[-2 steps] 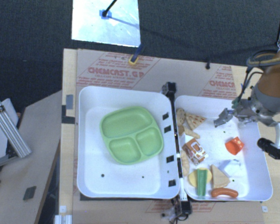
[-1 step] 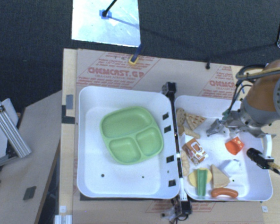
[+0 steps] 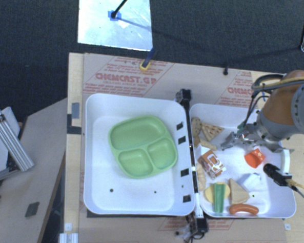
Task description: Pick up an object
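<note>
The right bin [image 3: 285,203] holds several toy foods: tan waffle pieces [image 3: 210,131], a brown and white packet [image 3: 211,163], an orange piece [image 3: 254,158], a green stick [image 3: 218,197] lying on a yellow slice, a tan wedge [image 3: 237,190] and a red sausage [image 3: 243,209]. My gripper [image 3: 238,140] hangs low over the upper middle of this bin, between the waffle pieces and the orange piece. I see nothing held in it. The grey arm and its orange band [image 3: 284,103] come in from the right.
The left bin [image 3: 94,192] carries a green divided plate [image 3: 143,146]. A black divider [image 3: 188,151] runs between the bins. A black part with a yellow tip [image 3: 277,176] juts over the right bin's right side. A small pale block [image 3: 252,179] lies near it.
</note>
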